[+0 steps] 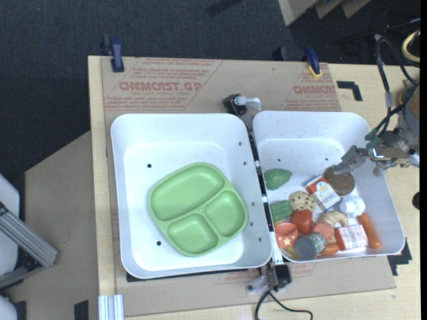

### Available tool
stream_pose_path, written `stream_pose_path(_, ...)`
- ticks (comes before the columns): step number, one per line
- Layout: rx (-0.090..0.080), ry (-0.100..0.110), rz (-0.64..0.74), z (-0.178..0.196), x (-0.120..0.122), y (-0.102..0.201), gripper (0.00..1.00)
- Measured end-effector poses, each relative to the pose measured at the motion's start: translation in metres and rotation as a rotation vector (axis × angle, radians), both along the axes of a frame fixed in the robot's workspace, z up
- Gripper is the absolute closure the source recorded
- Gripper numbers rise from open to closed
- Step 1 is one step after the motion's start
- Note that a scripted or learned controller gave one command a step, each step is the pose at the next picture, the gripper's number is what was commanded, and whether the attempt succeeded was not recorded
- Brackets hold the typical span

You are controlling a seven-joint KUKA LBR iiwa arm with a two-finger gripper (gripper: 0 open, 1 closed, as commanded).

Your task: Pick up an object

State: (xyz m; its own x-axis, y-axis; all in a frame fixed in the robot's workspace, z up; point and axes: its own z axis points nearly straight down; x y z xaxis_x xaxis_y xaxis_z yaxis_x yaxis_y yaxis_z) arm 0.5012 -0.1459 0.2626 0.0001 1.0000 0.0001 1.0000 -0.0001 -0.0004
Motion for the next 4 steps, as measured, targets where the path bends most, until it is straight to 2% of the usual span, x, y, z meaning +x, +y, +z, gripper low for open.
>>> stream_pose_path(1,0.004,0.009,0.003,-0.110,-0.002,0.043,0.00)
stream_pose_path(2,-0.002,-0.003,-0.004,-0.179,-0.019,0.044,0.00)
stream_pose_path(3,-0.004,-0.013,0.002,-0.174,0.077,0.003,0.00)
stream_pose_path(4,0.002,0.007,0.007,-0.176,0.167,-0.007,0.00)
